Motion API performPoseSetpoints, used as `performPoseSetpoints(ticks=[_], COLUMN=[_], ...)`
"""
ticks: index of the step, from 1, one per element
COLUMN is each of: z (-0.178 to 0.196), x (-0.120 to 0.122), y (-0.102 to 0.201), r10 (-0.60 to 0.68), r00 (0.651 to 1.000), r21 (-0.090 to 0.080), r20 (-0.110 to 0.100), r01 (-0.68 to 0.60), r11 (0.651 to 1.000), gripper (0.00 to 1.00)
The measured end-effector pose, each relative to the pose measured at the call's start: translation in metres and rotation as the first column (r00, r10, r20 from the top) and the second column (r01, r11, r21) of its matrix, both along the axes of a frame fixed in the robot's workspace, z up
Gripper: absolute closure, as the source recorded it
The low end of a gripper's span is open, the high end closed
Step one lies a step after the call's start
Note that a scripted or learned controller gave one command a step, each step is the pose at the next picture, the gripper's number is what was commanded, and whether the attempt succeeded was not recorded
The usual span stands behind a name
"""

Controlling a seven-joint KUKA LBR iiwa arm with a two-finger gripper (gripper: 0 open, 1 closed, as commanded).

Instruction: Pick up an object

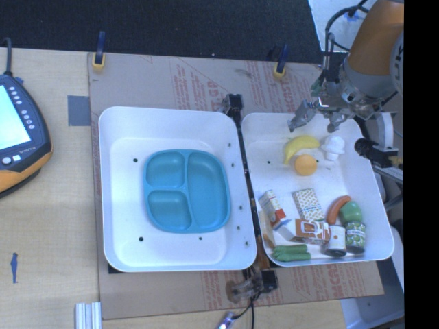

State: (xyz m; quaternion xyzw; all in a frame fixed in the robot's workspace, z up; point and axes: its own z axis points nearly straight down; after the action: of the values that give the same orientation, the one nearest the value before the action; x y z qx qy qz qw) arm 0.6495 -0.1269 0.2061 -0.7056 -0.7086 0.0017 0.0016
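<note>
1. Left bin [116,184] has just a blue plate [186,189] with three sections, sitting flat in the middle.
2. Right bin [381,204] is the busy one. Up top: a banana [300,144], an orange ball [306,164] touching it just below, and a small white thing [333,147] beside them.
3. Lower half of that bin: a red-and-white packet [272,208], a patterned card [308,202], a small box [312,230], a green pod [291,253], a sausage [338,208], a green pepper-ish piece [352,213] and two little cans [346,238], all crowded together.
4. Gripper [320,114] hangs over the right bin's top edge, fingers spread apart with nothing between them, just above the banana.
</note>
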Motion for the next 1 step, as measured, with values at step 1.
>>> performPoseSetpoints(ticks=[1], z=[-0.1103], x=[0.0058], y=[0.0172], r10=[0.001], r00=[1.0], r21=[-0.001], r20=[-0.002], r01=[-0.001], r11=[1.0], gripper=[0.0])
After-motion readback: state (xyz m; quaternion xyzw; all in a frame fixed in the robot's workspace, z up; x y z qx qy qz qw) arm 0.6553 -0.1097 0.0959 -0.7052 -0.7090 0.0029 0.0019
